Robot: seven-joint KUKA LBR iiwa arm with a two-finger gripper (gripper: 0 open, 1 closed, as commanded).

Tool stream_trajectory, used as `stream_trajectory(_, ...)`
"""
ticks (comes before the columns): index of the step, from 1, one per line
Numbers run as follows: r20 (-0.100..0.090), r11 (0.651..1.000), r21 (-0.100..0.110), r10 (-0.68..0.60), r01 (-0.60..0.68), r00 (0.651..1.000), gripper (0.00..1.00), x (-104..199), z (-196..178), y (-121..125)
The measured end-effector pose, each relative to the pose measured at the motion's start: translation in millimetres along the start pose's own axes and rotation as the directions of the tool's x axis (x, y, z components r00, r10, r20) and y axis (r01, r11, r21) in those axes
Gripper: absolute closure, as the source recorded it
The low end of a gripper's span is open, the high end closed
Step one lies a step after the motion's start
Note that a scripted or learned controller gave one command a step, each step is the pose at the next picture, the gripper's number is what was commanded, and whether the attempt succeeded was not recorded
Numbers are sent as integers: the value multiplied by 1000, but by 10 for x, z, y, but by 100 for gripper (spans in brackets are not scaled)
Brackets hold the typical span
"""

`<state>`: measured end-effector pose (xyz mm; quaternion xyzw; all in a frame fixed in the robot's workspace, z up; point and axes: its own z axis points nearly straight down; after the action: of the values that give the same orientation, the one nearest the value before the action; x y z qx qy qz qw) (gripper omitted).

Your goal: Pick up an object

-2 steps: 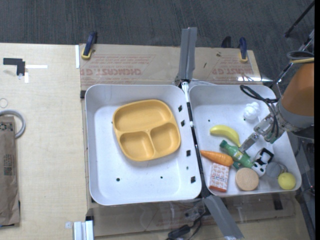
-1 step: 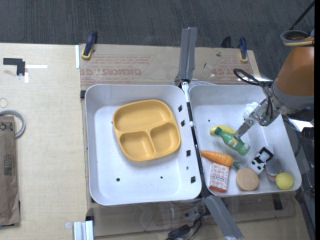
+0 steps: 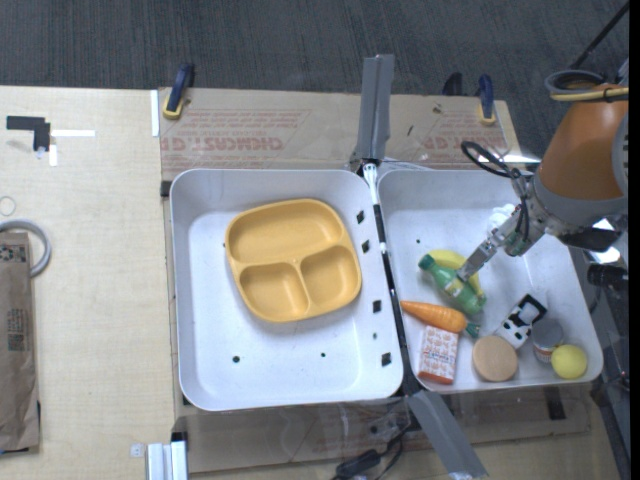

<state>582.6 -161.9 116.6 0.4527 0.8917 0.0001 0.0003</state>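
Note:
The right bin (image 3: 560, 253) holds several small objects. A green bottle (image 3: 452, 280) lies on a yellow banana-like piece (image 3: 447, 260) near the bin's middle. An orange carrot (image 3: 434, 314) lies just below them, and a red and white box (image 3: 438, 355) sits below the carrot. My gripper (image 3: 480, 259) reaches in from the right and slants down-left, its tip right at the upper right end of the green bottle. Nothing is visibly lifted off the bin floor.
A yellow divided plate (image 3: 293, 259) sits in the left bin (image 3: 200, 298). In the right bin's lower right corner are a tan round disc (image 3: 494, 359), a black and white piece (image 3: 521, 318), a small can (image 3: 545, 345) and a yellow ball (image 3: 569, 361). A divider (image 3: 378, 258) separates the bins.

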Motion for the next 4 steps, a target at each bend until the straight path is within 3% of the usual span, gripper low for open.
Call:
stream_trajectory(1, 25, 982, -3, -190, 190, 981, 0, 335, 144, 270)
stream_trajectory(2, 26, 930, -5, -367, 368, 930, 0, 520, 146, 118)
stream_trajectory(3, 14, 928, -4, -372, 372, 928, 0, -135, 157, 221)
stream_trajectory(4, 15, 869, -3, -494, 494, 869, 0, 83, 167, 650)
